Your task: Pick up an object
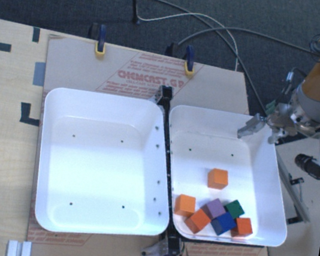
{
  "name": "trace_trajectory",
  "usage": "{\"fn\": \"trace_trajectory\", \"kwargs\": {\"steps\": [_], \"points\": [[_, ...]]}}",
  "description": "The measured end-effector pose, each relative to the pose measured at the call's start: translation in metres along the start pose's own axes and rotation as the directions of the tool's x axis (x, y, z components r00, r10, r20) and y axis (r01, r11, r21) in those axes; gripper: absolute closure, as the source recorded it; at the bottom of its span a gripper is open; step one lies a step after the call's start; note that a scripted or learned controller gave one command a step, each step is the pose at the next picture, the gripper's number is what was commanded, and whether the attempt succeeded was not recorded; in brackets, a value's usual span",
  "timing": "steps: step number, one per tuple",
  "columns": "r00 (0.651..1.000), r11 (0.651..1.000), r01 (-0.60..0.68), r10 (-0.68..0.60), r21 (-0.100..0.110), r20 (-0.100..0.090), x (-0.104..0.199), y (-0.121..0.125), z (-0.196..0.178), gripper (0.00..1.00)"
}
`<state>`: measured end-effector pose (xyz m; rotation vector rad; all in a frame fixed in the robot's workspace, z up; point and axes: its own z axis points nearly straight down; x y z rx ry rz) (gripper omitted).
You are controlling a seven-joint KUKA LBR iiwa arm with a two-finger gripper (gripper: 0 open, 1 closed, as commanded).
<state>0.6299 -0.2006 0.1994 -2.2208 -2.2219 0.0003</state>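
Tool (258, 127) hangs over the right bin's (274, 174) far corner — finger state unclear — well apart from the blocks (214, 212).

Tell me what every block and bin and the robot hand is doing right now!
Lone orange block: resting apart from the rest, mid right bin.
Orange block: resting near the divider.
Red-orange block: tilted, touching the pile.
Purple block: in the pile.
Blue block: in the pile.
Green block: in the pile.
Red block: at the pile's right end.
Right bin: holds all blocks.
Gripper: over the bin's far right corner, holding nothing.
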Motion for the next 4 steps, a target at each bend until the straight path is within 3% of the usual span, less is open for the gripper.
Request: {"fn": "trace_trajectory", "kwargs": {"steps": [1,2,3,4], "points": [[1.000,1.000,0.001,-0.001,0.009,-0.003,0.036,-0.041,0.096,0.00],[1.000,1.000,0.002,-0.002,0.002,-0.001,0.080,-0.091,0.111,0.00],[1.000,1.000,0.000,0.000,0.000,0.000,0.078,-0.090,0.100,1.00],[1.000,1.000,0.007,-0.007,-0.014,-0.003,0.166,-0.141,-0.095,1.00]]}}
